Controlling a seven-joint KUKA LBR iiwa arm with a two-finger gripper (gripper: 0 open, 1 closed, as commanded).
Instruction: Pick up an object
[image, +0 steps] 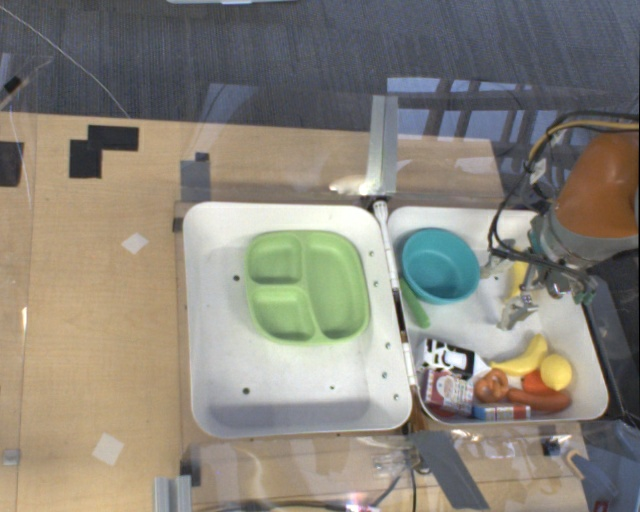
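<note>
Camera view looks down on the gripper (520, 305) hanging over the right bin (596, 345), just beyond the teal bowl (440, 264) and short of the heap of toy food. I cannot tell how the gripper is set, since the arm's grey wrist and orange band (603, 185) crowd over it; nothing I can see sits in its grasp.

From where I stand this looks like the approach step: the tool is above the bin and no object has been lifted yet. The likeliest targets lie a little toward the near corner: a banana (527, 357), a yellow lemon (556, 372) touching it, a small orange ball (491, 384), and a red sausage (535, 399) along the bin's near wall. The next move would need the tool shifted over one piece and lowered cleanly, as they lie packed together.

A printed packet (447, 377) beside them shows black-and-white and red panels, but its lettering is too small to read. A green stick (415, 310) lies under the bowl's edge. In the left bin (210, 330) rests a green divided plate (305, 286).
</note>
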